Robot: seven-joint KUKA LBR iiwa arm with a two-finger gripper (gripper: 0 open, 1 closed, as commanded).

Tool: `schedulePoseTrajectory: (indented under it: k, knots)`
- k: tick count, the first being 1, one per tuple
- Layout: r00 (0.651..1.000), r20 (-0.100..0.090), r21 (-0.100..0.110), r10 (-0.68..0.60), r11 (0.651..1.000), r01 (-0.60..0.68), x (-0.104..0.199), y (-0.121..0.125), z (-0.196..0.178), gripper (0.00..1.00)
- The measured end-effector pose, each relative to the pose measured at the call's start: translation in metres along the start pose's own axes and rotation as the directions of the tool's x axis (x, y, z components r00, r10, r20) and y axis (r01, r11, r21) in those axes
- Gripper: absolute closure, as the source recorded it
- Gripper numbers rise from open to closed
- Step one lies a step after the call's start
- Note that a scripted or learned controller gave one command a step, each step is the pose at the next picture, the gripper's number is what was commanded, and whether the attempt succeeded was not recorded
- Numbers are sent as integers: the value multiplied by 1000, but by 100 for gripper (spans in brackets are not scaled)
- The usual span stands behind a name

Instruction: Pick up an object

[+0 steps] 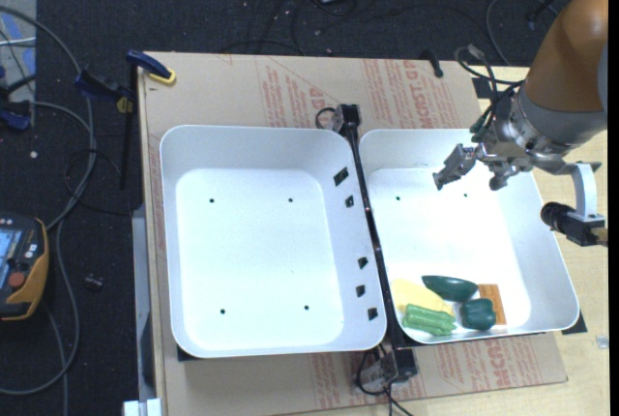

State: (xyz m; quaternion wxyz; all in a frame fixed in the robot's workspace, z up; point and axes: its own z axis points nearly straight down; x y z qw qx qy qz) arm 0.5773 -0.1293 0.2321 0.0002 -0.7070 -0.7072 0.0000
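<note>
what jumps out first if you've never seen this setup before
The grey arm with its orange band reaches in from the right, its gripper hanging open over the far part of the right bin. Next comes a small bright cluster in that bin's near corner: a dark green piece, a ridged green piece, a teal piece and a yellow piece huddled together.

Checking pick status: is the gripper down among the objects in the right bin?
No. The gripper is over the right bin's far end, apart from the green objects in its near corner.
</note>
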Motion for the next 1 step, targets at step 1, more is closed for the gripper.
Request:
schedulePoseTrajectory:
  k: [1]
  knots:
    - [1000, 0, 4, 6, 1000, -6, -39, -64, 33, 0]
